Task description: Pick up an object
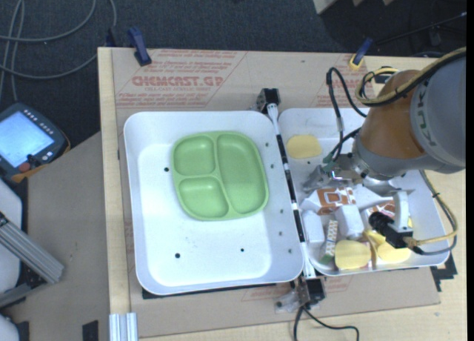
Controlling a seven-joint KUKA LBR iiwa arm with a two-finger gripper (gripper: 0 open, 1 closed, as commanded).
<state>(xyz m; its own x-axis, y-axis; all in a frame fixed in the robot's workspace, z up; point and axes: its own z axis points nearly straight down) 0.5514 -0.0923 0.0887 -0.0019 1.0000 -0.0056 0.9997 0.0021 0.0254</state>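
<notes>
My gripper (pixel 321 176) reaches down into the right bin (pixel 315 116), near that bin's left side. It hangs just above an orange-and-white packet (pixel 335 199). A pale yellow round piece (pixel 304 146) lies a little behind it, toward the bin's back left. At the bin's front are a pale yellow lump (pixel 352 256), a yellow curved piece (pixel 393 253), a white block (pixel 351 220) and a small dotted white bar (pixel 331 233). Nothing shows between the gripper and these things that I can make out. The arm hides the back right of the bin.
A green divided plate (pixel 221 175) lies in the left bin (pixel 148 206), toward its back. The ridge where the two bins meet (pixel 289 184) runs just left of the gripper. Blue clamps (pixel 138 44) hold the cardboard base at the back.
</notes>
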